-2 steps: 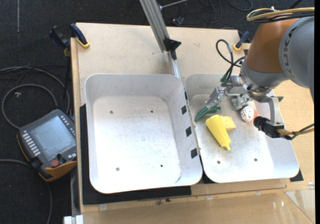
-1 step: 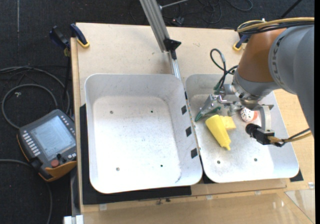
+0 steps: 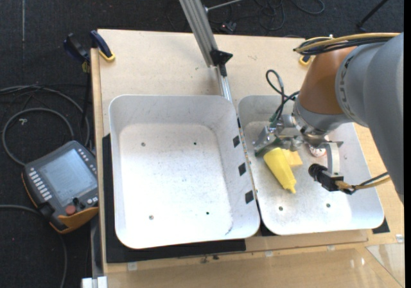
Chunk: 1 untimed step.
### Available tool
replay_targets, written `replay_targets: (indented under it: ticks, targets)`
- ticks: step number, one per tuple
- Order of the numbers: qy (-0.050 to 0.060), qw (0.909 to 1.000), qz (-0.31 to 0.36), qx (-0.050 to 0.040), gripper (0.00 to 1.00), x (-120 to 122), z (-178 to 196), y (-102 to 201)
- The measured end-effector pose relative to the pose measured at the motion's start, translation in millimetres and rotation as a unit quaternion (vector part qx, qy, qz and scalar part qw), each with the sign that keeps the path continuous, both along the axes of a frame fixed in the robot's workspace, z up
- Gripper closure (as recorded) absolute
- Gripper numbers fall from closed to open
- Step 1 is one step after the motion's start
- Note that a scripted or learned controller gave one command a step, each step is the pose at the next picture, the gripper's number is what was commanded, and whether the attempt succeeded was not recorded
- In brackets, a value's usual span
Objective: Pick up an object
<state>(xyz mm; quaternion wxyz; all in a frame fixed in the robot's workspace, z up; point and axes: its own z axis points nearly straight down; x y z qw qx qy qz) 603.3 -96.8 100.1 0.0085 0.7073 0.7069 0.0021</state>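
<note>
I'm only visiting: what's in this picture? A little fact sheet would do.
left bin: white, shallow
right bin: white, beside the left bin
yellow object: lying in the right bin, near its left wall
arm: grey, orange band, reaching in from the right
gripper: low over the yellow object's upper end
grasp: cannot tell

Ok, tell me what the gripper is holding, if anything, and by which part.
It cannot be told. The gripper sits at the upper end of the yellow object in the right bin, but no hold on it is visible.
</note>
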Motion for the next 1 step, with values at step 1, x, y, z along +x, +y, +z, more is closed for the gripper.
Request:
replay_targets:
  ticks: [1]
  targets:
    - [-0.002, 1.0, 0.0, 0.0005, 1.0, 0.9, 11.8, 0.2]
